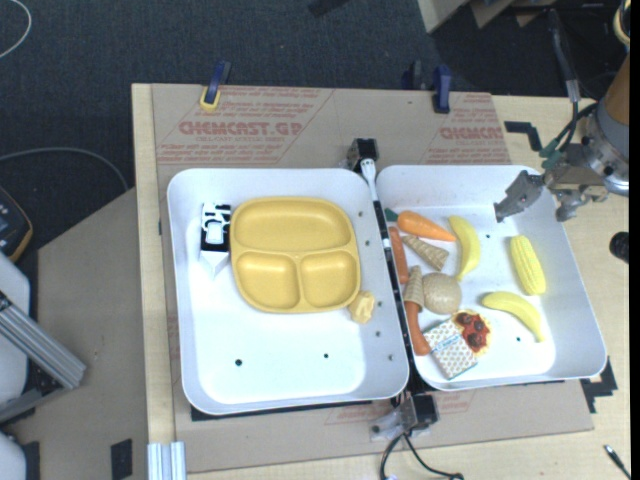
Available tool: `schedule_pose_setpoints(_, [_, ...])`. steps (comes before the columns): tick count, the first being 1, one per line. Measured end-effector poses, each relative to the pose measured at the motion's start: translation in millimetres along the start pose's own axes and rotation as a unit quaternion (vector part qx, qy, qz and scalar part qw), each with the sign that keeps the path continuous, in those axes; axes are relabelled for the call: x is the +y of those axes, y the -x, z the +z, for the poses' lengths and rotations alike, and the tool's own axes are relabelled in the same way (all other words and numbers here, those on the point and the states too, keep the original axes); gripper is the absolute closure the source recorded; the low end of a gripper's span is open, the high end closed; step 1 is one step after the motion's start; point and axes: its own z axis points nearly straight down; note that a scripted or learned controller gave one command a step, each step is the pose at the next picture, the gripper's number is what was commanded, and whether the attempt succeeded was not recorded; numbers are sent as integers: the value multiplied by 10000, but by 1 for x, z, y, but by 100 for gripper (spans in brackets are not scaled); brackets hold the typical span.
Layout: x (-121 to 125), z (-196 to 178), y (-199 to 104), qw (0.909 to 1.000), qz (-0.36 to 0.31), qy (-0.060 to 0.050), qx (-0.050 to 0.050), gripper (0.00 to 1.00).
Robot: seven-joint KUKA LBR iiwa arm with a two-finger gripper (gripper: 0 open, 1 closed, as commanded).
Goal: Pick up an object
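Gripper (543, 200) hovers over the right bin's (580, 353) far right corner, fingers spread apart, nothing between them. Right bin holds the pickable items: carrot (425, 226) and one banana (466, 244) toward the far edge, corn cob (527, 264) near the right wall just below the gripper, a second banana (514, 312) near the front right. Left bin (270, 368) carries a yellow divided tray (295, 253) toward its far edge.

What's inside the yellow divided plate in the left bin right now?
The yellow divided plate shows three bare compartments with nothing in them. A small pale yellow piece lies just outside its lower right corner, on the left bin. What lies under the plate is covered.
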Motion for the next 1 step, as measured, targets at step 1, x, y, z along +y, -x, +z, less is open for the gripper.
schedule_pose_setpoints(1, [2,-7,0,10000,-15,63,-12,0])
